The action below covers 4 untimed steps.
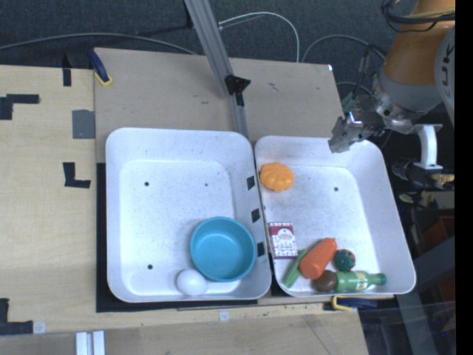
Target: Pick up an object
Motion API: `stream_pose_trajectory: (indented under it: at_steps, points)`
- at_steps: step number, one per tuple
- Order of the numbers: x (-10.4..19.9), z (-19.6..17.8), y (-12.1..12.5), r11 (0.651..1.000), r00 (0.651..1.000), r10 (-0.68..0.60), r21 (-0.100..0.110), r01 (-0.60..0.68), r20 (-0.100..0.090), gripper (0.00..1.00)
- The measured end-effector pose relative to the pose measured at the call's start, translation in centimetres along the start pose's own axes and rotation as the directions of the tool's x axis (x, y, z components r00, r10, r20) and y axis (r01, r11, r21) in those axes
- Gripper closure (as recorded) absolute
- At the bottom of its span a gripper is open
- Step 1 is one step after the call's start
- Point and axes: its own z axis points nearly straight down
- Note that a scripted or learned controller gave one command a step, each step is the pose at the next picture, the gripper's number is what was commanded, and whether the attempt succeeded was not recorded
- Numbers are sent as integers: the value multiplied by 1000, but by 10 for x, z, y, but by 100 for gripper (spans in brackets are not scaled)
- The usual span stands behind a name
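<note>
- Orange pumpkin-shaped toy [276,176] is lying in the right white bin [369,198], near its far-left corner.
- We are seeing the gripper [342,140] hovering over the bin's far rim; we cannot tell its grip state.

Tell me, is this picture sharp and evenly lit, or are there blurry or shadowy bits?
In the camera view the light is soft and even, with faint shadows beside the round blue plastic bowl and the orange toy pumpkin; the two shallow white bins look bright without harsh glare; the small red-and-white carton is too soft to read; the grey and orange arm's gripper looks slightly blurred.
</note>
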Motion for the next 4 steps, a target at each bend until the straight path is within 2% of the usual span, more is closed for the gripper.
stream_pose_trajectory:
  at_steps: [1,2,3,4]
  points:
    - [0,1,0,1000,1000,1,7,-1,-1,100]
    - [51,4,-6,1000,1000,-4,8,4,-2,100]
    - [114,8,-2,1000,1000,-6,8,6,-4,100]
    - [158,14,4,1000,1000,-4,8,4,-2,100]
